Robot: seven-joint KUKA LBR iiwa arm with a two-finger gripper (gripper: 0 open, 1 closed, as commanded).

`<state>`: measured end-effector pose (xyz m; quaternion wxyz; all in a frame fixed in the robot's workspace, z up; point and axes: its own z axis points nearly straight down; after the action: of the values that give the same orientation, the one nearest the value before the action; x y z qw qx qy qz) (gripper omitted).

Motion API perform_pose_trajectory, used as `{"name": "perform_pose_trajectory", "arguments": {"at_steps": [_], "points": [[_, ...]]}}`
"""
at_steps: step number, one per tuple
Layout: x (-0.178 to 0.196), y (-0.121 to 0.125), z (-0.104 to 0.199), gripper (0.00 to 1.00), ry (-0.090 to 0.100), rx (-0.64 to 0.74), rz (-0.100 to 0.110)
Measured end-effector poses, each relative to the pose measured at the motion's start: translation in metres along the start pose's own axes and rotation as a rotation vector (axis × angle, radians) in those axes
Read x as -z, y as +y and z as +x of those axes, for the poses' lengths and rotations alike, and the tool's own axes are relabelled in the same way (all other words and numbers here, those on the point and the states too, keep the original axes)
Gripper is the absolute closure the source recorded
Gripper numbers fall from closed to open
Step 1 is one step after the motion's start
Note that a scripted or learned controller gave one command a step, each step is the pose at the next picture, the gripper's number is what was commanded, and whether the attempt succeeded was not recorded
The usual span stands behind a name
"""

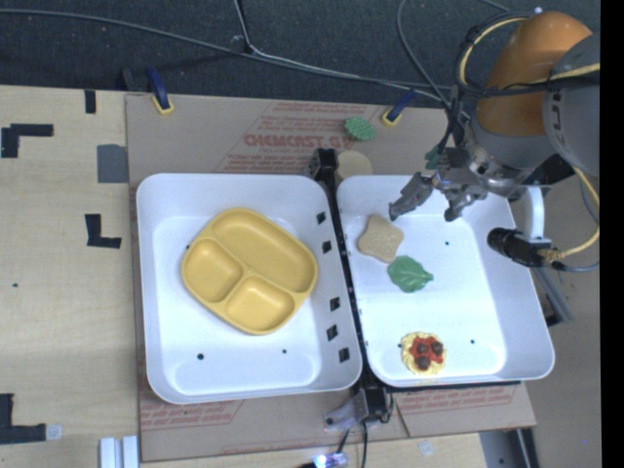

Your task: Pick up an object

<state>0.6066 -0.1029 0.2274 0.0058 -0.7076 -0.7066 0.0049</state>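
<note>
In the right bin (507, 344), gripper (430, 203) hovers at the 12 o'clock end, fingers spread wide, nothing between them. Tan bread piece (379, 239) just at its 7 o'clock, green leaf (410, 275) beside that at 5 o'clock, small pizza (422, 351) near the 6 o'clock wall. Left bin (166, 359) has yellow divided plate (250, 271).

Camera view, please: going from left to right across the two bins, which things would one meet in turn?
Yellow divided plate in the left bin → tan biscuit-like piece → green leaf-shaped piece in the right bin → open gripper. The small pizza-like toy overlaps the leaf's span, so it is left out.
</note>
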Motion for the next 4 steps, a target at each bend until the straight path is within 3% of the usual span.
{"name": "perform_pose_trajectory", "arguments": {"at_steps": [1, 4], "points": [[0.008, 0.002, 0.000, 0.00, -0.001, 0.003, -0.014], [-0.137, 0.011, -0.004, 0.00, -0.002, 0.003, -0.009]]}}
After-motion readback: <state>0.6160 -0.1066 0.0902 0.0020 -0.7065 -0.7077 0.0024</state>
